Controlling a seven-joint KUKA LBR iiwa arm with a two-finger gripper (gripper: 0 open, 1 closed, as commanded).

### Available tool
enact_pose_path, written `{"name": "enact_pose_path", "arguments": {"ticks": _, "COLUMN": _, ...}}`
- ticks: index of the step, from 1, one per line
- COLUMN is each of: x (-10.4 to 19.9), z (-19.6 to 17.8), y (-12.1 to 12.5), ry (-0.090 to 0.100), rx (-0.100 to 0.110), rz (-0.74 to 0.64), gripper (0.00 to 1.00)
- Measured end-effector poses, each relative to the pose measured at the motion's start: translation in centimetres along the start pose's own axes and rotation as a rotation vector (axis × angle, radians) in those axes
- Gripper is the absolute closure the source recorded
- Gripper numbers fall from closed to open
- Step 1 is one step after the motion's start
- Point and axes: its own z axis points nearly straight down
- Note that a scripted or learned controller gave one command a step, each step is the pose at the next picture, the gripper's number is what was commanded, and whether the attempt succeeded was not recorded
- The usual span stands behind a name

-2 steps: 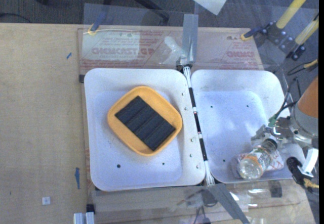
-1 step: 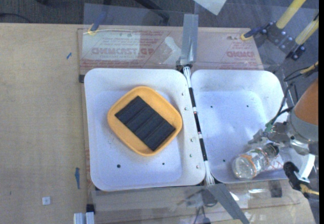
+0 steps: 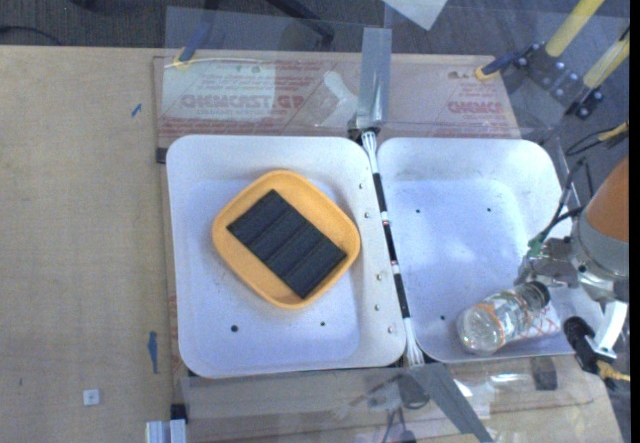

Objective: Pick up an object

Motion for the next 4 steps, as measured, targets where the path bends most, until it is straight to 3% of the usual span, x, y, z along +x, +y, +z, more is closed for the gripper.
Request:
{"name": "enact_pose_path", "arguments": {"ticks": 1, "x": 0.0, "z": 0.0, "y": 0.0, "ry": 0.0, "rx": 0.0, "rz": 0.0, "gripper": 0.0}}
{"name": "enact_pose_path", "arguments": {"ticks": 2, "x": -0.1, "z": -0.9, "y": 0.0, "ry": -0.001, "rx": -0.001, "rz": 0.002, "gripper": 1.0}}
{"name": "enact_pose_path", "arguments": {"ticks": 3, "x": -0.1, "z": -0.9, "y": 0.0, "ry": -0.001, "rx": -0.001, "rz": 0.002, "gripper": 0.0}}
{"name": "enact_pose_path", "arguments": {"ticks": 4, "x": -0.1, "z": 1.0, "y": 0.0, "ry": 0.008, "rx": 0.006, "rz": 0.16, "gripper": 0.0}}
